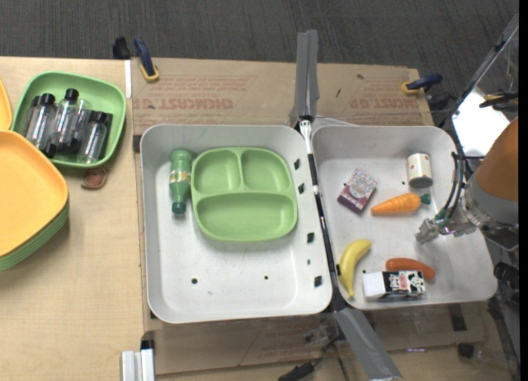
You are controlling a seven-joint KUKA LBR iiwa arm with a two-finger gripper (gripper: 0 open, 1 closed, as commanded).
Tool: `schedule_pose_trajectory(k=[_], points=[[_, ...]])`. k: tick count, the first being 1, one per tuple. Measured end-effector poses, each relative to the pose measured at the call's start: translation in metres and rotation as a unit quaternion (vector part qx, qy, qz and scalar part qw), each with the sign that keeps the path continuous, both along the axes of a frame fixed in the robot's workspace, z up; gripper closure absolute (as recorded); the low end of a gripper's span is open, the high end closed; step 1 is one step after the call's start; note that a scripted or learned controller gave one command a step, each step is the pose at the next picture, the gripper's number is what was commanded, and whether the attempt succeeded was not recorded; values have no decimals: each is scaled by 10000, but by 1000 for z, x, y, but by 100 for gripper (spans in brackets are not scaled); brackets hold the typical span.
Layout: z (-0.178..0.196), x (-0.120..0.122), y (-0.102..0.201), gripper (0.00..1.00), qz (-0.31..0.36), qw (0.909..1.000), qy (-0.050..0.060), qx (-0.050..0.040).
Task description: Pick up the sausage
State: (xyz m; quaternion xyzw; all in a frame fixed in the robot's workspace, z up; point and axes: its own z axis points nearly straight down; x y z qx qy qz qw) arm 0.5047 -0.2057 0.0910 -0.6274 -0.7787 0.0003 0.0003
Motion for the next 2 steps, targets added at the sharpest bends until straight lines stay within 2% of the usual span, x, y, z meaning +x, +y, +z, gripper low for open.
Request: schedule_pose_trajectory(k=[1, 2], points=[[1, -28, 27, 100, -248, 9997, 6, 3], [26, 38, 7, 100, -259, 9997, -2, -6]])
